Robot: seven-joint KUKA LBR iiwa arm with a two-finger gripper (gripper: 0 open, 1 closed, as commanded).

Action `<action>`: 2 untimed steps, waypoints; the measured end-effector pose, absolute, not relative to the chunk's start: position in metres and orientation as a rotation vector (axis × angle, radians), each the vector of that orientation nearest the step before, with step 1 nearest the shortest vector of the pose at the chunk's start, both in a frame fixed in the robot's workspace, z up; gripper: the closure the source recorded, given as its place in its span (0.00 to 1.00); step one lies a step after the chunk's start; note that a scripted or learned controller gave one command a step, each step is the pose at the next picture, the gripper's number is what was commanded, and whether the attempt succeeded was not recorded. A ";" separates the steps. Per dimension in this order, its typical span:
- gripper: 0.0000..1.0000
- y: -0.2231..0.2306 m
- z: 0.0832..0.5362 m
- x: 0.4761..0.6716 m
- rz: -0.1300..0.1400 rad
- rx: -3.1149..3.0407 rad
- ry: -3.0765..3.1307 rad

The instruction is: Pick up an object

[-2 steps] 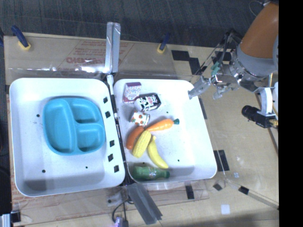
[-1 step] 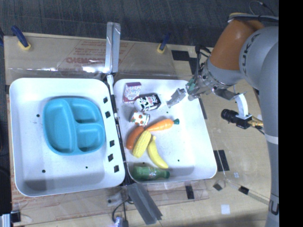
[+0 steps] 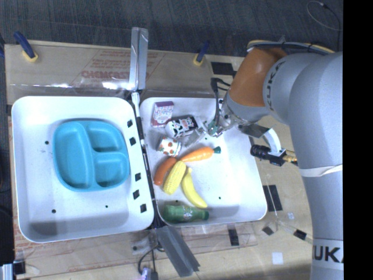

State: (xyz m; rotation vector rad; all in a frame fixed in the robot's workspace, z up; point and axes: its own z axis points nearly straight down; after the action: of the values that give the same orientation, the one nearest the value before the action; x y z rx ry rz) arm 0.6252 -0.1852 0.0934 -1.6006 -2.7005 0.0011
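Gripper (image 3: 214, 128) hanging low in right bin (image 3: 245, 191), upper centre of frame, just right of black-white carton (image 3: 183, 125); gripper state: cannot tell. Carrot (image 3: 196, 154), corn (image 3: 174, 177), banana (image 3: 193, 190) lying clustered below it. Advising: centring over one item, avoiding neighbours, descending straight, closing firmly before lifting.

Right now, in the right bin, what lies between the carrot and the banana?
In the camera view, the corn cob lies between the carrot above it and the banana below it, touching or nearly touching both.
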 end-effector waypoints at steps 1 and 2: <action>0.00 -0.209 0.092 0.584 0.002 -1.819 -2.557; 0.00 -0.210 0.094 0.527 0.000 -1.651 -2.671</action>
State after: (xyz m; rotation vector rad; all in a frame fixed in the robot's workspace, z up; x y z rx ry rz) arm 0.5269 -0.2095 0.0937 -1.6507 -2.6712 -0.0003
